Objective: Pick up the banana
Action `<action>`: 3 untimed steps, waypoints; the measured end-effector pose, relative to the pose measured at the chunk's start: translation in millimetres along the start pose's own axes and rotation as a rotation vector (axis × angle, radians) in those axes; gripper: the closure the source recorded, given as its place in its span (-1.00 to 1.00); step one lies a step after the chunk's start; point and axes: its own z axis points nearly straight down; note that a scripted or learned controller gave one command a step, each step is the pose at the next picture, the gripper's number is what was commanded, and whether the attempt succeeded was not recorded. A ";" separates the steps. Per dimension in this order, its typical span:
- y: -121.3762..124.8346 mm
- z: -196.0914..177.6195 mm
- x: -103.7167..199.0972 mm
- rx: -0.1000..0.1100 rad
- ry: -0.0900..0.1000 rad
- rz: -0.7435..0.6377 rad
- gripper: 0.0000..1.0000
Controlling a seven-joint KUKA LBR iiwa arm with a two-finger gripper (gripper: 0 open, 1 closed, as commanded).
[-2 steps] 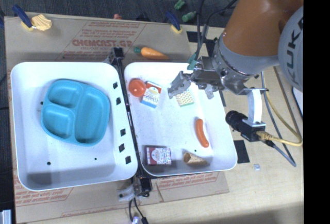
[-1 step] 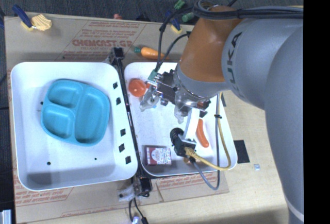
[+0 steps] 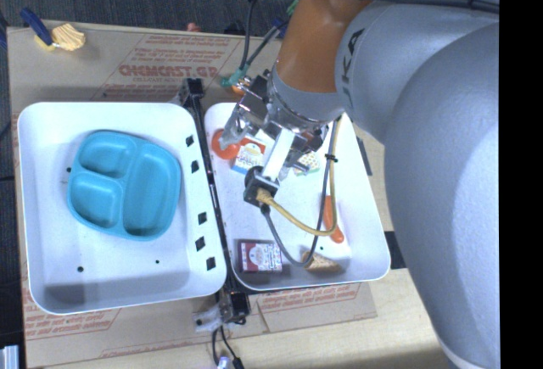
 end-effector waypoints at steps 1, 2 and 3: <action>37.1 97.2 -57.3 0.003 -0.002 -0.167 -1.00; -37.8 97.1 -45.7 0.003 0.000 -0.121 -1.00; -37.1 87.2 -45.9 0.005 -0.001 -0.124 1.00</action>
